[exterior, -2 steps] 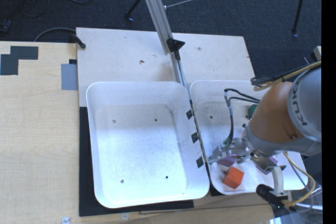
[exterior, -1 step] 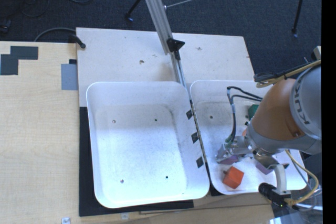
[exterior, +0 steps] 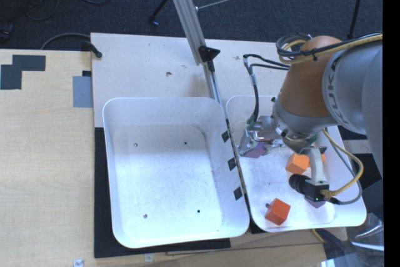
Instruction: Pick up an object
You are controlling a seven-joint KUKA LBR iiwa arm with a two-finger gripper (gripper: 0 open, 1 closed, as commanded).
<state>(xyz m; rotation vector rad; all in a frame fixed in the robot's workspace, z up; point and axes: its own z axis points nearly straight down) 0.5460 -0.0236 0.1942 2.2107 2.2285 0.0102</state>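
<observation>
Leftmost lies the pale wooden bench top (exterior: 44,159), with a few grey rectangular patches near its upper edge. Next to it comes the left bin (exterior: 162,178), a shallow white tray with rounded corners and some small dark specks on its floor, resting on a dark mat. Behind it a lighter board (exterior: 144,62) runs back toward the dark floor. An aluminium rail (exterior: 187,15) slants from the top of the view down to the seam where the two bins meet. Just past that seam is the right bin (exterior: 262,187), and the gripper (exterior: 257,134) sits low over its upper left part, close to the dividing wall. How far open the gripper is cannot be told, since the wrist hides it from this slant, and nothing can be seen held in it. A purple piece (exterior: 253,150) lies in the bin right at the gripper's lower edge (touching or merely beside, I cannot tell). Further right an orange block (exterior: 297,163) rests on the bin floor under the wrist. A second, redder block (exterior: 277,211) lies apart from it near the bin's front rim. The arm (exterior: 312,84), orange above the wrist and grey beyond, reaches in from the right.
</observation>
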